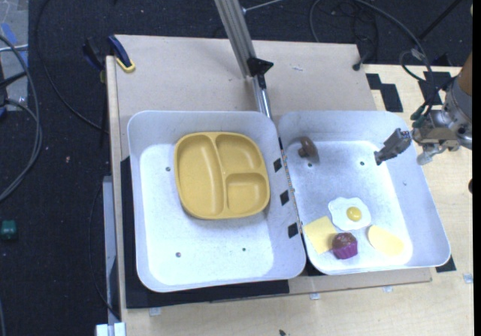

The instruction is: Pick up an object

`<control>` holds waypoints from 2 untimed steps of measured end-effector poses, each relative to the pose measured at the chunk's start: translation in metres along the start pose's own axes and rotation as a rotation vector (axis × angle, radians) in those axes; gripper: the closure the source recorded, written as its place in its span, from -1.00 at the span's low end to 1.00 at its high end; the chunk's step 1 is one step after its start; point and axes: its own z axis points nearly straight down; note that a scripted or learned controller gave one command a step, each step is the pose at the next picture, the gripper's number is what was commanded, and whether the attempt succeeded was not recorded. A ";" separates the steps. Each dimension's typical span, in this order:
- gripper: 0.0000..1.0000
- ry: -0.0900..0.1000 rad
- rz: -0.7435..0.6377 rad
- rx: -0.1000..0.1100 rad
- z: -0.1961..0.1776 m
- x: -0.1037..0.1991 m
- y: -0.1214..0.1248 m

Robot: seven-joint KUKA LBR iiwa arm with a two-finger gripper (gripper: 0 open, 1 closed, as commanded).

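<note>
Yellow divided plate [222, 175], white-and-yellow fried egg [350, 213], purple toy [345, 246], two white bins [150, 252]

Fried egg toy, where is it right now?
The fried egg toy lies in the right bin, toward its near edge, above the purple piece, between two yellow pieces.

Two white bins sit side by side, the left bin [150, 199] and the right bin [406, 177]. One yellow divided plate [222, 175] has three compartments. I count five small pieces: one brown lump [307, 148], one fried egg [350, 213], one cheese slice [321, 234], one purple piece [345, 245], one yellow oval [386, 240].
</note>
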 end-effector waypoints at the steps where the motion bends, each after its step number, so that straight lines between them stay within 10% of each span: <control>1: -1.00 0.000 0.002 0.002 0.056 -0.006 0.007; 2: -1.00 0.001 0.002 0.004 0.099 -0.006 0.006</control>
